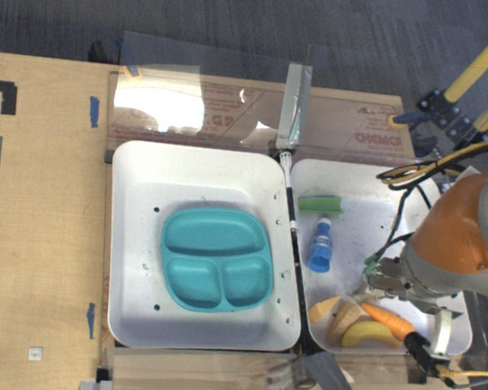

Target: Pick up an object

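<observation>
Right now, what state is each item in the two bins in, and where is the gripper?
teal divided tray: flat, right side up, in the left bin.
green block: lying flat near the right bin's far wall.
blue bottle: on its side, apart from the block.
banana: lying at the near wall, touching the carrot.
carrot: lying across the banana.
gripper: low over the carrot and banana.
</observation>
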Robot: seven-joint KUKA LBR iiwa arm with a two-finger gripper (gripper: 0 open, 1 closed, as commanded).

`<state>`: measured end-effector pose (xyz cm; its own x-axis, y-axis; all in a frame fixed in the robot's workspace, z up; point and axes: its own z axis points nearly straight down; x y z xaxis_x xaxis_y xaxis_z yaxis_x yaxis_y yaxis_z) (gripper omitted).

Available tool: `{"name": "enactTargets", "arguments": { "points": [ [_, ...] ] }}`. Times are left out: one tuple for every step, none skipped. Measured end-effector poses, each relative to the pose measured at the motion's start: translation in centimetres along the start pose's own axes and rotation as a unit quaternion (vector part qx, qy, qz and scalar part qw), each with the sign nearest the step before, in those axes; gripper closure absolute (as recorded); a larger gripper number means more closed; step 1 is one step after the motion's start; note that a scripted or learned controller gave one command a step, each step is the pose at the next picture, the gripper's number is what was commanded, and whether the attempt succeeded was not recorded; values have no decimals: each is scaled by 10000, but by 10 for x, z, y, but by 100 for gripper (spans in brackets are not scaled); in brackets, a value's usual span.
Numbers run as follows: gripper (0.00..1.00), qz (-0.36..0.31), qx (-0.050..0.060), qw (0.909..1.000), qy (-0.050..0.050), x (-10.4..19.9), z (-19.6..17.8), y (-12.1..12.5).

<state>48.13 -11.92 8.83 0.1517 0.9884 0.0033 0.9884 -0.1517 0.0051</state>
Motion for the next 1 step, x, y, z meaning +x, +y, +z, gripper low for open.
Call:
{"name": "enactTargets", "arguments": {
  "points": [
    [100, -281, -21, 9996, -35, 7, 0, 1]
  ]
}}
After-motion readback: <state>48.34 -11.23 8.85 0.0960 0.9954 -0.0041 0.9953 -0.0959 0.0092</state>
